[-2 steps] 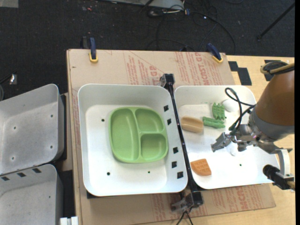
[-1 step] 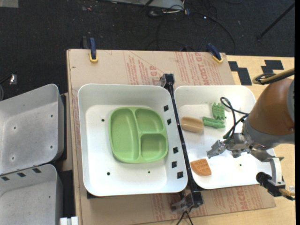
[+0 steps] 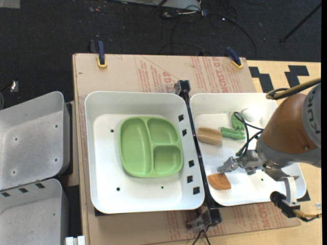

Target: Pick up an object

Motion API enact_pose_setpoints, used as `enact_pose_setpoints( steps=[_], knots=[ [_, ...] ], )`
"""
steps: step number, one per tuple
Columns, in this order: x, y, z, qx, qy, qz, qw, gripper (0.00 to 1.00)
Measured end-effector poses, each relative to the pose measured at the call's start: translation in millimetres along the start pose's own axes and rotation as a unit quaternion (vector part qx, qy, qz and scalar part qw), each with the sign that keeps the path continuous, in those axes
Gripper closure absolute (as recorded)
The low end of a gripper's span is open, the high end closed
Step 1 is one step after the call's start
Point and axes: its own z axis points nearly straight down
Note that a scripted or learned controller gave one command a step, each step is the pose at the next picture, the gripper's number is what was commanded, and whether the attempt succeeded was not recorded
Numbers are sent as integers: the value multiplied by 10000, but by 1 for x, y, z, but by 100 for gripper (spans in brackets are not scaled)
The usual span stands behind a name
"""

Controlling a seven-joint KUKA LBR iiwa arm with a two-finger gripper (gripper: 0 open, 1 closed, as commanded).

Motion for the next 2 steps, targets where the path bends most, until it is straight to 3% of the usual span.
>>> enact_pose_setpoints(
  steps=[1, 2],
  knots=[
    [0, -3, -8, 31, -11, 4, 10000, 100],
    [10, -4, -59, 13, -17, -27, 10000, 100]
  ],
)
